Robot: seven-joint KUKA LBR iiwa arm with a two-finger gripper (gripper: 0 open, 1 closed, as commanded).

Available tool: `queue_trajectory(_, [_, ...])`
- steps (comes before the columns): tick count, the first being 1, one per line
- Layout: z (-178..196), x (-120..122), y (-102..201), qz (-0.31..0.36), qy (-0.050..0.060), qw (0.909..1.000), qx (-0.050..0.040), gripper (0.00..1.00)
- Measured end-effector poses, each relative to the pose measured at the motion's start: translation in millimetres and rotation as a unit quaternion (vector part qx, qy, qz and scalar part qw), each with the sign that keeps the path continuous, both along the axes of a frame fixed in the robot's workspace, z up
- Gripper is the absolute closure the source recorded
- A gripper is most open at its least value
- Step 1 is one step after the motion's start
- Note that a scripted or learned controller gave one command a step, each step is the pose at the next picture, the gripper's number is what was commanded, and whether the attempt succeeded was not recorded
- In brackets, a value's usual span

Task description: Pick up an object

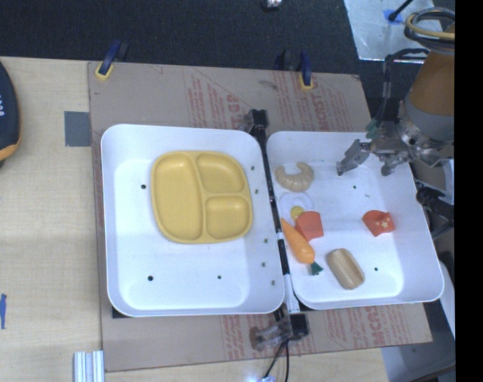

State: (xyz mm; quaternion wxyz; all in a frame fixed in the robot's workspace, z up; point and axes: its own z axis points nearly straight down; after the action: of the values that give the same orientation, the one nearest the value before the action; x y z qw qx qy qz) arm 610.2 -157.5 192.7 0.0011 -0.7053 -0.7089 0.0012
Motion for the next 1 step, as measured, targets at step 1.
queue_trajectory(1, [-49.0,-30.4,-57.5,-0.002,0.003,1.0,-0.0006,0.0])
